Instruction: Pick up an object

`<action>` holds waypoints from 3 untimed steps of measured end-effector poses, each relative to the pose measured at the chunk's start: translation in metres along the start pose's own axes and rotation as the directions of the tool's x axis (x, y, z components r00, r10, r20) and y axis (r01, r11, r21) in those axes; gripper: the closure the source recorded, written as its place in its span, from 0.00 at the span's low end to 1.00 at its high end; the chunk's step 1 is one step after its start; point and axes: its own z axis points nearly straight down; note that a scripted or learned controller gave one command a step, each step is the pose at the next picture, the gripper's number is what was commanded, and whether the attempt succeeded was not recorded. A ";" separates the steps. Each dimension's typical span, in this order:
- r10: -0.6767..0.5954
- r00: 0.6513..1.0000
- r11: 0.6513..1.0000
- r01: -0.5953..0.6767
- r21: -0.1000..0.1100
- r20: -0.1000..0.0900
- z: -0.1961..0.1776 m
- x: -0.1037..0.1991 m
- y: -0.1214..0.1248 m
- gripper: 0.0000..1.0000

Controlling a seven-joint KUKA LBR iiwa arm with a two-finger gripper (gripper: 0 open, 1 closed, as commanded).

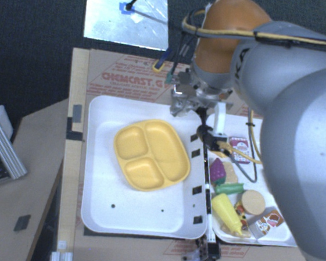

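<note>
Camera view: grey arm (293,112) reached in from right, orange band above wrist. Hand (184,106) seen above far rim of left bin (97,166); finger state cannot be told, nothing seen held. Yellow divided tray (151,154) lies in left bin, just below hand. Right bin (284,237) holds small items: purple piece (217,170), green piece (229,188), yellow piece (226,213), round tan disc (253,201). Judged step: approach. Descent best centred over tray rim, edge taken squarely, bin wall avoided.
</note>
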 end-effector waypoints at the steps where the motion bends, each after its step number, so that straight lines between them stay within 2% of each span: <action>1: 0.002 1.000 1.000 -0.002 -0.001 0.000 -0.017 0.001 -0.002 1.00; 2: 0.008 1.000 1.000 -0.008 -0.001 0.002 -0.015 -0.010 0.002 1.00; 3: 0.008 1.000 1.000 -0.008 0.001 0.002 -0.015 -0.013 -0.007 1.00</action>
